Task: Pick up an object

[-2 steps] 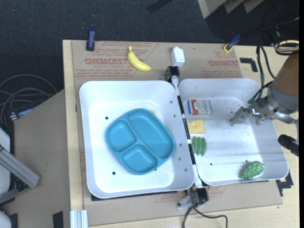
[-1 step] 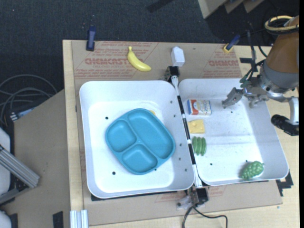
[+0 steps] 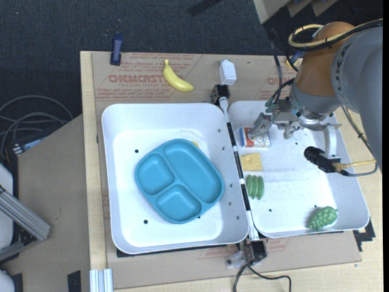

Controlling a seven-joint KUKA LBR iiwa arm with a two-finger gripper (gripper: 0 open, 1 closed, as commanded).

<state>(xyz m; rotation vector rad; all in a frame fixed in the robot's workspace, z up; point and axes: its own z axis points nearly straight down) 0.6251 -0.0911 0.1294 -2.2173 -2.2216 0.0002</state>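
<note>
Gripper (image 3: pixel 267 123) upper right of frame, above red-and-white carton (image 3: pixel 254 138) in right bin (image 3: pixel 346 193) | finger state cannot be told | blue divided plate (image 3: pixel 177 179) fills left bin (image 3: pixel 121 163)

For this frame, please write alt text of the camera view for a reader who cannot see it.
A grey arm's tool hangs over the right bin, above a small red-and-white box; a yellow block, green pods and green grapes lie nearby. The left bin holds a blue divided plate.
</note>
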